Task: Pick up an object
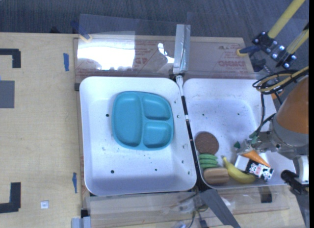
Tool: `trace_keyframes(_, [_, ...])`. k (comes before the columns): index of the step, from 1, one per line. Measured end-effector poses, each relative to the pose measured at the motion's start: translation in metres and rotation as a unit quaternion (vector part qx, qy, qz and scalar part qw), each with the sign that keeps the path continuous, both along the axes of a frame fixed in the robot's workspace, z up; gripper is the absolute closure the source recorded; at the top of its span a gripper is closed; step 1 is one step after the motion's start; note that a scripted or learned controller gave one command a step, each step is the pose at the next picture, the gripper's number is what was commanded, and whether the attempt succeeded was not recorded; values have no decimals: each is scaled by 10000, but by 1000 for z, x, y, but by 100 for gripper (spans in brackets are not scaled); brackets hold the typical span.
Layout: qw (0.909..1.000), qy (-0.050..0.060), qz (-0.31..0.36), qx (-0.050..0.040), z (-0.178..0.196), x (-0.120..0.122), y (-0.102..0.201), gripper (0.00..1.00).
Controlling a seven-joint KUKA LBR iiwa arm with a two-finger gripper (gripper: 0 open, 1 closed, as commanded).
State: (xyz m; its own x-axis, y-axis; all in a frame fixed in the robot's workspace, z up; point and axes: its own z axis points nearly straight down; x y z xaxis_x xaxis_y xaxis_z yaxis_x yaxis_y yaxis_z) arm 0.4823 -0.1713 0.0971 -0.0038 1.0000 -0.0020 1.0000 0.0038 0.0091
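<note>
Your tool (256,148) sits low in the right bin (221,99), near its right wall, under the orange band of the arm (294,119). You cannot tell its state — the wrist hides it. Just below it lies a small orange piece (256,156), touching or overlapping a white box (252,167) with black marks. Just left of that you see a banana (238,172). Further left along the bin's near edge are a tan bun (216,175), a green pod (208,161) and a brown disc (206,142), close together. Well left of the tool, in the left bin (93,139), a blue divided plate (142,120) lies flat. Both bins rest on the bench (34,134).
</note>
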Motion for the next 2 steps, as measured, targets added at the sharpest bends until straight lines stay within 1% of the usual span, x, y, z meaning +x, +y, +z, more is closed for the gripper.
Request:
trace_keyframes(1, [10000, 1, -6, 2, 9, 0, 0, 100])
trace_keyframes(2, [9992, 7, 397, 22, 134, 106, 107, 100])
